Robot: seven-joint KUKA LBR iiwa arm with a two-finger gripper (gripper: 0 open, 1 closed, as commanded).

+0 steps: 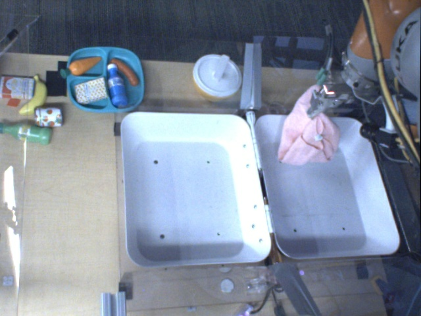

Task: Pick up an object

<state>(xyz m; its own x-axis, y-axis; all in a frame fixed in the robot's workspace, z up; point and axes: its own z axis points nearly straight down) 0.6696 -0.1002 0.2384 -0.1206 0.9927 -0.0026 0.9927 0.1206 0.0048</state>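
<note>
Pale wooden counter (66, 229), two shallow white plastic bins — over the right bin (335, 229) my end effector (322, 101) pinches the top of a crumpled pink cloth (306, 137) — it hangs bunched at the bin's far edge.

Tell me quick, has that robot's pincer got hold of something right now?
Pincer: shut on the pink cloth, pinching its top corner so the cloth hangs over the right bin.

Robotics lab bench: two white bins (191, 252), toy food tray (135, 78).
</note>
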